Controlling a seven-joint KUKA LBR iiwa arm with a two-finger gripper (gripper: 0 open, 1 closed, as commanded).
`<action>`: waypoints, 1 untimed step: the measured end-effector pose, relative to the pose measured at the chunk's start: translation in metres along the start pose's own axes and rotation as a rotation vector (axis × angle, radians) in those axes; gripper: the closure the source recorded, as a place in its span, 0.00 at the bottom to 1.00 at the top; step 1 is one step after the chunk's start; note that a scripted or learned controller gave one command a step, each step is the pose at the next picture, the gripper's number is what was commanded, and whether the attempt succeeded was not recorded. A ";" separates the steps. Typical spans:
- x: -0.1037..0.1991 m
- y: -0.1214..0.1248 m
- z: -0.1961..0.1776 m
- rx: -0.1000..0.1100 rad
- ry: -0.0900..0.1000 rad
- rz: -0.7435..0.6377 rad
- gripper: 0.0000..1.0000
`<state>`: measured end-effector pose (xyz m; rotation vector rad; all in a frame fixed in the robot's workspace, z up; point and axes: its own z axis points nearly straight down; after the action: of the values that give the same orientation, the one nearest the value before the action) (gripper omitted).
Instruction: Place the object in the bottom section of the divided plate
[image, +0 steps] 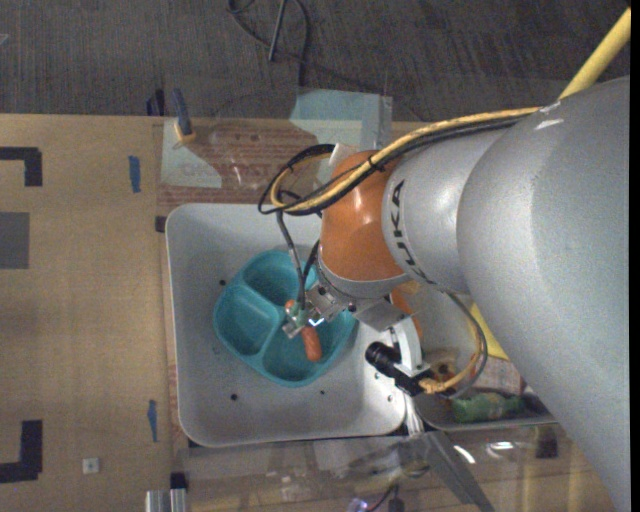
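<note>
Jaws: their state cannot be told, since the wrist and the cabling cover the tip of the gripper (300, 320) from above, and no grasp can be confirmed. The gripper hangs over the middle of the teal divided plate (240, 312), about where its three sections meet.

Task object: a small orange object (312, 345), elongated and possibly a toy carrot. It shows just beside the gripper tip, toward the lower edge of the view and slightly to the right. Its long axis runs nearly up and down in the view, leaning a little to the right at its far end. Its near end sits so close to the tip that touching and apart cannot be distinguished. It lies over the plate section nearest the view's lower edge, or at that section's inner border; whether it rests on the plate or hangs above it is not clear.

Containers: the plate stands in the left white bin (190, 300), right of the bin's centre, and its upper and left sections look bare. The right bin (440, 412) is largely hidden by the arm; a green item (485, 406) shows in it. Both bins stand on the pale tabletop (80, 300).

Judgement: if the lower section is the target, little sideways travel remains.
</note>
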<state>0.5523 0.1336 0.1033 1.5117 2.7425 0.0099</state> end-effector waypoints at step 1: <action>0.001 -0.002 0.004 0.006 0.001 -0.001 0.00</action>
<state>0.5505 0.1333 0.0997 1.5120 2.7472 0.0026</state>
